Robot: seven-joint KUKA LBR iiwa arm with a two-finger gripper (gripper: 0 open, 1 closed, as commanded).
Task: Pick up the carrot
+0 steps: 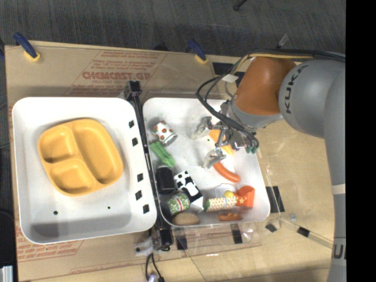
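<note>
Two bins, one carrot, one pincer

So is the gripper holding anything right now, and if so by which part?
Nothing visibly held. The gripper hangs open in the right bin, its fingers just above the carrot, which lies on the bin floor with its upper end near one fingertip.
</note>
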